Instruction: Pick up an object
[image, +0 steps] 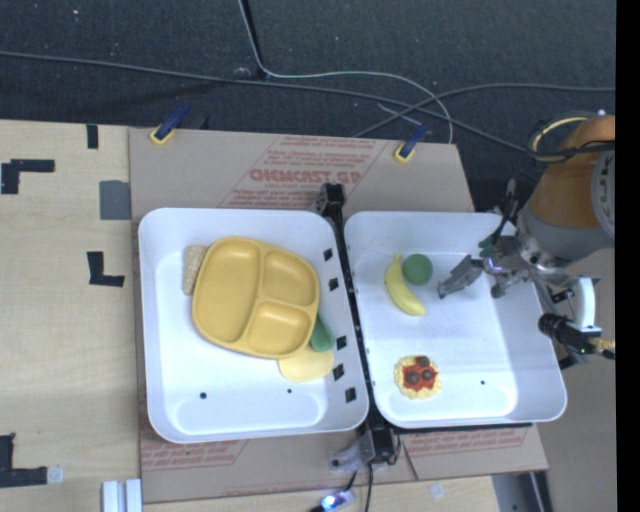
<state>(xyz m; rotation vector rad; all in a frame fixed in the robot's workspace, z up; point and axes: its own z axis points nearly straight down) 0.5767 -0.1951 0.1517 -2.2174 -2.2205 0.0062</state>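
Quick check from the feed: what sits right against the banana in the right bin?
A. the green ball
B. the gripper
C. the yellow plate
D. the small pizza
A: the green ball touches the banana near its upper end; the pizza lies apart, nearer the bin's front.

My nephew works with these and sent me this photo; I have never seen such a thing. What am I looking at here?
One camera looks down at a slant on a bench with two shallow white bins. From the right reaches a grey robot arm; its end effector hangs over the right bin, holding nothing. That bin has a toy banana, a green ball and a small pizza-like toy. The left bin holds a yellow divided plate lying over other small pieces.
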